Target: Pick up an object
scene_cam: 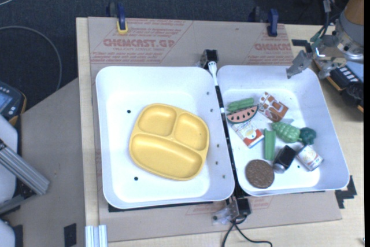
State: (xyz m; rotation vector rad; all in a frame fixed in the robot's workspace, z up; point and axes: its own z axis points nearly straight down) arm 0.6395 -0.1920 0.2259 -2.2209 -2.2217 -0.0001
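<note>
On the left, one bin holds one yellow plate. Right bin holds the pickable items, counted: one melon slice, one brown disc, two cartons, one green stick, one black block, one green toy, one can. Gripper hangs over that bin's far rim, apart from all items; whether it is spread or pressed together cannot be told. Judged stage: approach, nothing grasped. Next move calls for travel inward over a chosen item, then descent.
</note>
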